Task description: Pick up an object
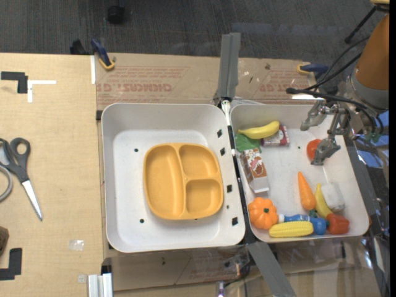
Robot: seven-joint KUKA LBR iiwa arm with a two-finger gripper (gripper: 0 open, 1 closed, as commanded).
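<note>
two shallow white bins sit side by side on the pale wooden bench (49, 166). the left bin (124, 228) holds a yellow-orange plastic plate (183, 180) with three compartments, lying flat near its middle. the right bin (281, 175) holds the toy food: a yellow plastic banana (260, 130) at the far left corner, with a green leafy piece (245, 142) just below it and a small dark red packet (276, 137) touching its right end. a red and white carton (255, 167) lies along the left wall. an orange toy pumpkin (263, 212) sits at the near left corner, just beside a yellow corn cob (291, 229) that lies along the near wall. a blue piece (314, 223) and a red piece (338, 223) lie to the right of the cob. an orange carrot (305, 190) stands apart in the middle, next to a white block (332, 196) resting against a second yellow piece (321, 202).

the metal pincer (324, 135) hangs over the far right part of the right bin (its fingers point down and look parted, nothing between them). a red round toy (314, 148) lies just beside the lower finger (322, 151), partly hidden by it; contact cannot be told. a pair of grey-handled scissors (23, 173) lies on the bench at the left.
</note>
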